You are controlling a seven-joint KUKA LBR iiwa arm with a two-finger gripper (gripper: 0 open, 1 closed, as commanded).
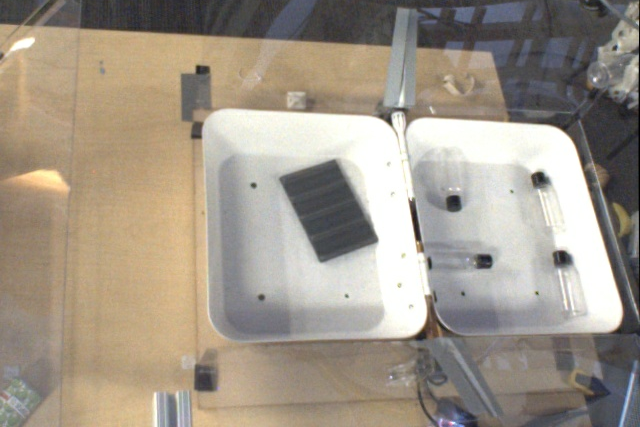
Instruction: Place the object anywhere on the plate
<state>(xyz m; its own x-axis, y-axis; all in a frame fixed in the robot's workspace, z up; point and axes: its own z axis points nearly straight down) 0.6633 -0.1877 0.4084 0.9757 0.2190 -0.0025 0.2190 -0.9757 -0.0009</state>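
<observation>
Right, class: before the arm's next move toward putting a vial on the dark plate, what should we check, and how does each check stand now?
1. Plate lies flat in left bin: ok.
2. Plate top bare: ok.
3. Vials in right bin, such as the nearest vial: ok.
4. Vials apart from each other: ok.
5. End effector state: cannot tell.
</observation>
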